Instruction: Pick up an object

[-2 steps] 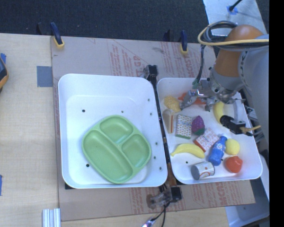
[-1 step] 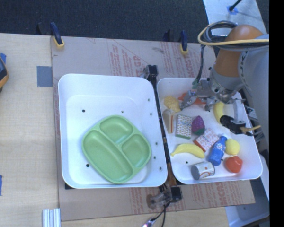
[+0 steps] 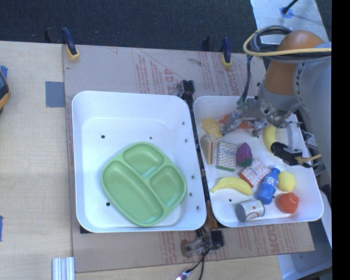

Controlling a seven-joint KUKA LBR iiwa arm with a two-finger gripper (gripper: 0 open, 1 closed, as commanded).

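Note:
The right bin (image 3: 312, 214) holds several toy foods. Among them are a yellow corn piece (image 3: 211, 127), a checkered card (image 3: 226, 155), a purple grape bunch (image 3: 244, 154), a pink and white box (image 3: 255, 171), a banana (image 3: 232, 185), a blue bottle (image 3: 268, 185), a lemon (image 3: 286, 181), a red tomato (image 3: 287, 202) and a small can (image 3: 249, 210). My gripper (image 3: 245, 121) hangs low over the back of this bin, just above the grapes and right of the corn. A second banana (image 3: 270, 136) lies partly under the wrist. I see nothing held.
The left bin (image 3: 87, 115) carries a green divided plate (image 3: 143, 182). A black divider clip (image 3: 188, 89) sits between the bins at the back. The grey arm with its orange band (image 3: 297, 45) covers the right bin's back right corner.

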